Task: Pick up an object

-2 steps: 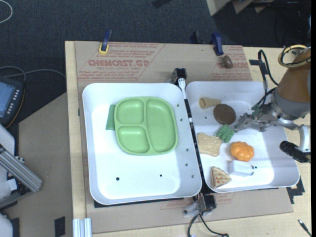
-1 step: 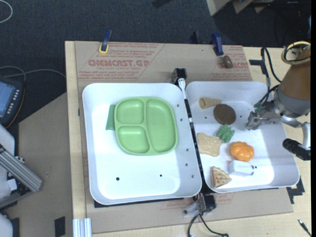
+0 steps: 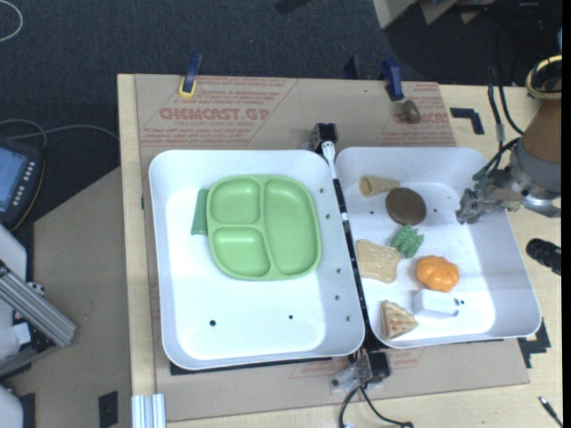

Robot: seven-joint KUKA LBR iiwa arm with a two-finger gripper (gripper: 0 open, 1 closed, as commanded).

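The right bin (image 3: 500, 266) holds several toy foods: a tan cone (image 3: 378, 185), a brown round patty (image 3: 406, 206), a green leafy piece (image 3: 409, 240), a beige toast slice (image 3: 378, 260), an orange fruit (image 3: 437, 273), a white block (image 3: 437, 305) and a sandwich wedge (image 3: 398, 319). My gripper (image 3: 473, 205) hangs over the right bin's far right part, right of the brown patty and apart from it. Nothing shows between its fingers.
The left bin (image 3: 178, 266) holds a green divided plate (image 3: 264, 226). A black divider with clips (image 3: 339, 212) runs between the bins. Blue and yellow clamps (image 3: 391, 78) sit on the cardboard at the back. The arm's orange band (image 3: 546, 123) is at the right edge.
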